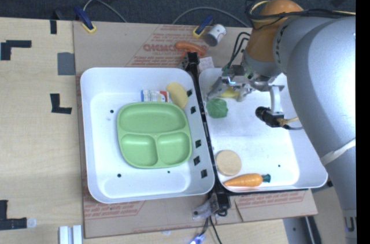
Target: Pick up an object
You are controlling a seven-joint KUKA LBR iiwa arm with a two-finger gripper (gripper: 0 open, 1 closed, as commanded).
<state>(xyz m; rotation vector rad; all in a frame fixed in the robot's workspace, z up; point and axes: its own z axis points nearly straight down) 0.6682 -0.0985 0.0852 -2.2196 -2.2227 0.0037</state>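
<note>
Counting, we find one green tray [154, 135] and one yellow fruit [177, 94] left, one cookie [228, 162], carrot [245, 180] and green object [218, 108] right, the last just below the claw [231, 85], whose state we cannot tell.

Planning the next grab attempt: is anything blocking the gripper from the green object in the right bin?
Nothing visible blocks it. The gripper hovers just above and right of the green object, which lies apart from the round cookie and carrot.
</note>
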